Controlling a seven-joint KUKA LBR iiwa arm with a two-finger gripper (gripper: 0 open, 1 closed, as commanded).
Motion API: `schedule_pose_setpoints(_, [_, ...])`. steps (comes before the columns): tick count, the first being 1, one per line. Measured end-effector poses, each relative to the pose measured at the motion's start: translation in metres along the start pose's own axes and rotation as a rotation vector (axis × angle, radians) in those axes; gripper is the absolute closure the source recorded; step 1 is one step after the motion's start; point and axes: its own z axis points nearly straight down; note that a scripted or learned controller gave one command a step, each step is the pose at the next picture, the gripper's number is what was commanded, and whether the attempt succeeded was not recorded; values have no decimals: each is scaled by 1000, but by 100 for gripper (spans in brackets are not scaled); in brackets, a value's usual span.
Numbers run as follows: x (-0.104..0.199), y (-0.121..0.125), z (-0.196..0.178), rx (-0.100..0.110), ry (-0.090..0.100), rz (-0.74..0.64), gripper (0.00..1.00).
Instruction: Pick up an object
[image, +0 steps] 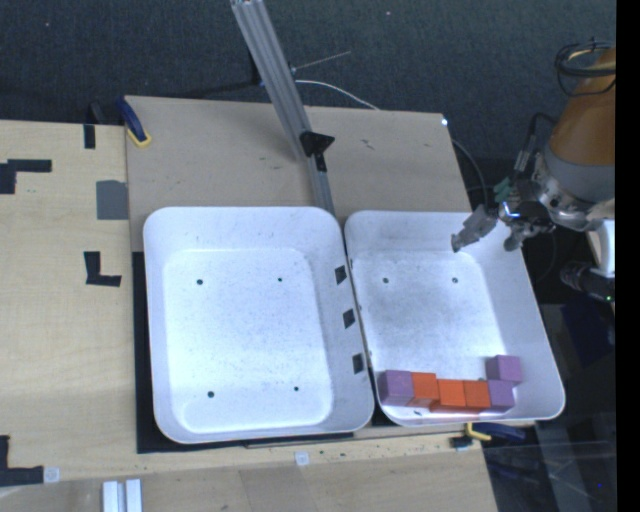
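Right bin (520, 310) floor open — blocks (452, 388) crowd its near wall.

Even, bright overhead light; soft shadows; slightly grainy, mild blur.

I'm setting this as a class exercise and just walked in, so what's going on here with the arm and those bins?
A grey robot arm with an orange band reaches in from the right. Its gripper hangs over the top right corner of the right bin, with nothing seen in it. The blocks, purple and orange, lie in a row along that bin's near edge, well away from the gripper. The left bin sits beside it.
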Motion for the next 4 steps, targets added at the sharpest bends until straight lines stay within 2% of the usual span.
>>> schedule_pose_setpoints(1, [64, 30, 109, 7, 3, -3, 0])
schedule_pose_setpoints(2, [46, 63, 157, 4, 0, 0, 0])
schedule_pose_setpoints(3, [52, -74, 154, 6, 2, 4, 0])
schedule_pose_setpoints(4, [1, -25, 81, -10, -5, 3, 0])
